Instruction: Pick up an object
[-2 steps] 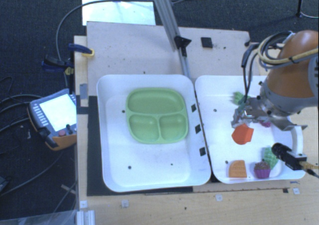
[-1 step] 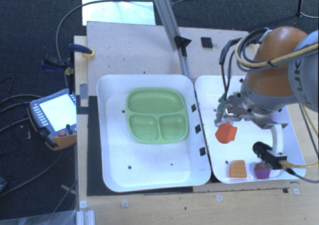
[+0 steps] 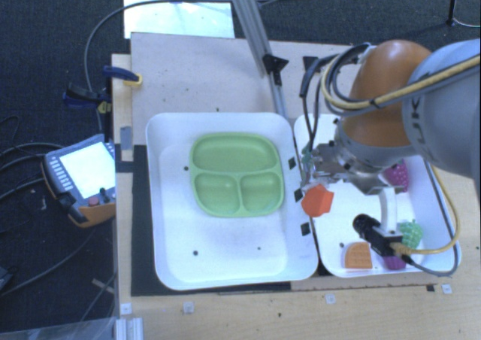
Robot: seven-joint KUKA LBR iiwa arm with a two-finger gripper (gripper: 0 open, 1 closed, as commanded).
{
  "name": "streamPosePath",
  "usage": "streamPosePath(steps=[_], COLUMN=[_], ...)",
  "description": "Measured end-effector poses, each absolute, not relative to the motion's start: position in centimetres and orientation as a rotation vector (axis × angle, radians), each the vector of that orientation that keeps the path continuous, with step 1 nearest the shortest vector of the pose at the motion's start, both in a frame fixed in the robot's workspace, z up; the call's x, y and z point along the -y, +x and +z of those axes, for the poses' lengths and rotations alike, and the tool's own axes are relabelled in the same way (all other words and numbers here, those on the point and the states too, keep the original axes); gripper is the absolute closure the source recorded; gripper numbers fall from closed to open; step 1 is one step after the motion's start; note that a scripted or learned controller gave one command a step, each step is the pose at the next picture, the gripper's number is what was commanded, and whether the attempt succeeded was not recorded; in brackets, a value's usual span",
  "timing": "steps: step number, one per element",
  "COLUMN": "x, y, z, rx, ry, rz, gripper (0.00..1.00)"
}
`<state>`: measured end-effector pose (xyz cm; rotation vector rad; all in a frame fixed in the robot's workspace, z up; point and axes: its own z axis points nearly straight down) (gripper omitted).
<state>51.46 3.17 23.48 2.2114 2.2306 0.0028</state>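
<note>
Orange block [image 3: 318, 200]: we locate it at the left edge of the right bin [image 3: 443, 203], directly below the gripper [image 3: 314, 177].
Gripper state: we cannot tell whether it is spread or pressed together, nor whether it contacts the block.
Left bin [image 3: 173, 256]: we see a green divided plate [image 3: 237, 174] lying flat.
Right bin, other contents: we note a pink toy [image 3: 397, 176], a green toy [image 3: 411, 234] and an orange wedge [image 3: 358, 256].
</note>
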Motion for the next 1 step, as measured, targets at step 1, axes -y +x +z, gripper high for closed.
streamPosePath(steps=[1], x=[-7.64], y=[51.5], z=[22.47], rx=[-2.232], ry=[2.212], rz=[0.001], gripper=[1.0])
